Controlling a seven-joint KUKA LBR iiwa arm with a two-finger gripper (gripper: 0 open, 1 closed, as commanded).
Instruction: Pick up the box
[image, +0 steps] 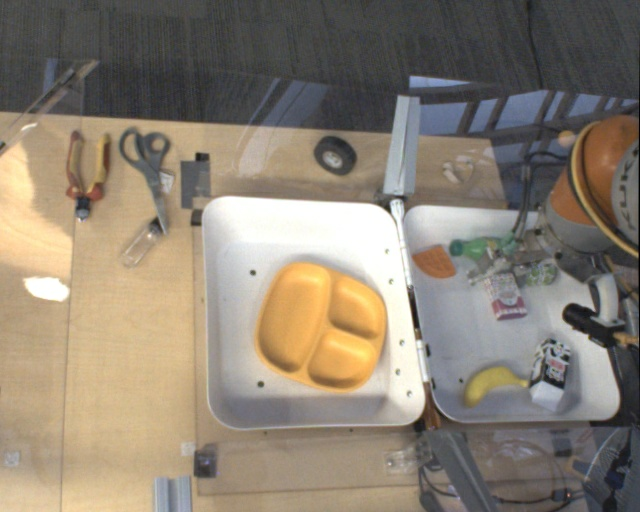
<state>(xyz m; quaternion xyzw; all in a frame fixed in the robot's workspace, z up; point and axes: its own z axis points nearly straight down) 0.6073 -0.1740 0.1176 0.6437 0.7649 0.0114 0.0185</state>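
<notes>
While the end effector (514, 262) hangs over the right bin (600, 405), the box (507, 300) lies on the bin floor just beside it.
Camera view: a green bottle (478, 245) crowds the far side, so the arm seems placed for a descent. Whether the end effector is spread or pressed together, I cannot tell.

In the right shallow white bin (450, 340), a small black-and-white carton box (551, 370) stands at five o'clock, a yellow banana (490, 384) at seven.
</notes>
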